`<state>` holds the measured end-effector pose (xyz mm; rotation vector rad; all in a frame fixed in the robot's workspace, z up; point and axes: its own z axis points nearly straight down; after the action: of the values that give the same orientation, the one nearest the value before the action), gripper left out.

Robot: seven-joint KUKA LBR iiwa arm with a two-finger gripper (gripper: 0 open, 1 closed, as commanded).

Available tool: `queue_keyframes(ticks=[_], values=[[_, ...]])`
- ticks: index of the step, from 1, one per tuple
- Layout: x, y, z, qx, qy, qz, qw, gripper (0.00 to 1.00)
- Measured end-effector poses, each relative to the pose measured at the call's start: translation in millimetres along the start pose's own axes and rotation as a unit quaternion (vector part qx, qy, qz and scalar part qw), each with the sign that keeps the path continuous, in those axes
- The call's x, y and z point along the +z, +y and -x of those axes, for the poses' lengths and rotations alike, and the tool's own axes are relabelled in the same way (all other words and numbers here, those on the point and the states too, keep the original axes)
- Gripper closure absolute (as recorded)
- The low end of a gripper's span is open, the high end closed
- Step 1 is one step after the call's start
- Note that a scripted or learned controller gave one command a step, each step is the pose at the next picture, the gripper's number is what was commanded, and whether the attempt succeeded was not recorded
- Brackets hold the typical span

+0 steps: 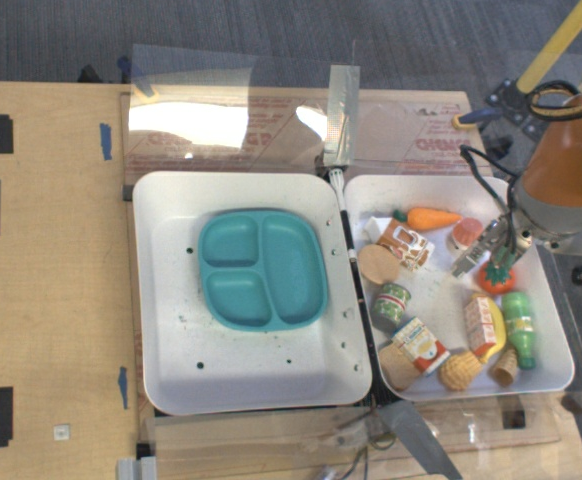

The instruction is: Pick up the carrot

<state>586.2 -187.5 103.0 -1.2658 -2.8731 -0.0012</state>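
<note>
- Carrot (433, 218) lies near the far wall of the right bin (561, 363), orange body pointing right, green top at its left end, and nothing is touching it.
- Over to the gripper (487, 252): it hangs low over the right side of that same bin, right of the carrot and a little nearer the camera, clearly apart from it.
- Its metal fingers (470, 259) stand spread, with nothing visible between them.
- Just beneath the gripper sits a red tomato (495, 278) with a green top; a pink round piece (466, 233) lies between the gripper and the carrot's tip.
- Crowded bin: a small carton (406, 246) sits just in front of the carrot, a green can (392, 304) nearer, a green vegetable (519, 330) along the right wall.
- Left bin (161, 298) holds a teal divided plate (264, 269), lying flat in the middle.
- Arm (561, 173), grey with its orange band, comes in from the right.
</note>
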Motion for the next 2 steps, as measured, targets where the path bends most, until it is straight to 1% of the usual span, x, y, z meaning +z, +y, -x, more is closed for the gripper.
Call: queue_keyframes(ticks=[1, 2], values=[[-95, -24, 29, 0.058, -0.007, 0.003, 0.9983, 1.00], [-224, 7, 54, -0.063, -0.008, 0.003, 0.9980, 1.00]])
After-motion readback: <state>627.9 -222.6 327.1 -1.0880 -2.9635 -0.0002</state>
